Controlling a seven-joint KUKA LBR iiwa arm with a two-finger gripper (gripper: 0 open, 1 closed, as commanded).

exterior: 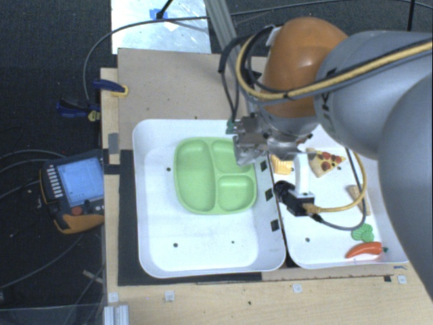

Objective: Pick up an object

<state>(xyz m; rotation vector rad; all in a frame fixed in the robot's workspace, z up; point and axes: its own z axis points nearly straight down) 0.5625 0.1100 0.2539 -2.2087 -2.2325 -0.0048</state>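
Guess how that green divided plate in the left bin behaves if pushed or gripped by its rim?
The green plate looks like moulded plastic, so probably stiff and light. It lies flat on the smooth bin, so a push would likely slide it, not tip it. Its glossy, rounded rim may slip from a pinch.

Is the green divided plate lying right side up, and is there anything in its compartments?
Right side up: the green plate shows its hollow compartments, and those visible are bare. The gripper hides its right corner.
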